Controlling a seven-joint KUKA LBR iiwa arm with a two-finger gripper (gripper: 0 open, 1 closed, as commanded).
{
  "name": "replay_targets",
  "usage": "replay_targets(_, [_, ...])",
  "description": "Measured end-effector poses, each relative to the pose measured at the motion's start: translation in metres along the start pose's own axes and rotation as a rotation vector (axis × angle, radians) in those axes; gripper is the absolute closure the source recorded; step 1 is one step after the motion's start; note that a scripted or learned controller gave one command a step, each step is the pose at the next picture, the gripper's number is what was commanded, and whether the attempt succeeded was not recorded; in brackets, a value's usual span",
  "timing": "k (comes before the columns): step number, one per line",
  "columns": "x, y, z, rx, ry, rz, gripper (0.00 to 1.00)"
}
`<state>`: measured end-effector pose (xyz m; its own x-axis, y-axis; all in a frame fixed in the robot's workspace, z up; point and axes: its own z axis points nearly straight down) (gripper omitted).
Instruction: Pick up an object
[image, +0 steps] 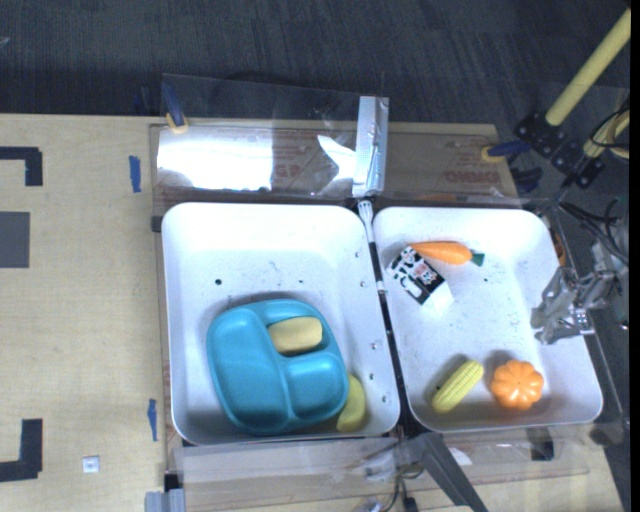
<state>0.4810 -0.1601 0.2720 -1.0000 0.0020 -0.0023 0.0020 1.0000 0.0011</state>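
Camera view: gripper (563, 312) at the right bin's (500, 232) three-o'clock rim, its metal fingers pointing down over the edge; whether they are apart or together cannot be told. Within the bin: carrot (443, 253) at twelve o'clock, black-and-white carton (418, 275) beside it, corn cob (458, 384) and orange pumpkin (517, 384) near six o'clock.

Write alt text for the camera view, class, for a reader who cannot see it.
Two white bins sit side by side: the left bin holds a blue divided tray, the right bin a carrot, corn cob and small pumpkin.
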Motion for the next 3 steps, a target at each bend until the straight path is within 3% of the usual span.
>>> replay_targets(1, [0.001, 0.084, 0.039, -0.001, 0.0, -0.104, 1.0])
replay_targets(2, [-0.023, -0.028, 0.12, 0.002, 0.002, 0.393, 1.0])
replay_targets(3, [-0.004, -0.065, 0.025, 0.005, -0.008, 0.2, 1.0])
